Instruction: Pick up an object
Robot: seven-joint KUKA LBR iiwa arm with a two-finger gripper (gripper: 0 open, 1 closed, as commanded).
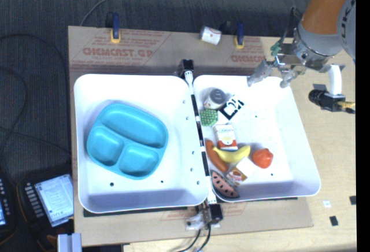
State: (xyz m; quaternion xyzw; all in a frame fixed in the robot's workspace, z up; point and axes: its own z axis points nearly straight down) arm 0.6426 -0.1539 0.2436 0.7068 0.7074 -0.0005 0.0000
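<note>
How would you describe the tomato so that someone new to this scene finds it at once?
Start at the right-hand white bin, the one crowded with toy food rather than the one holding the blue tray. Go to the pile along its left side, then just right of the banana. The tomato is the small round red-orange piece lying slightly apart.

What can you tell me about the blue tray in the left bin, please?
The blue tray is a rounded, glossy plastic-looking dish with three compartments: one long one along its far side and two smaller ones nearer the camera. It lies flat and slightly turned on the floor of the left bin, roughly centred, with nothing in it and nothing touching it.
</note>
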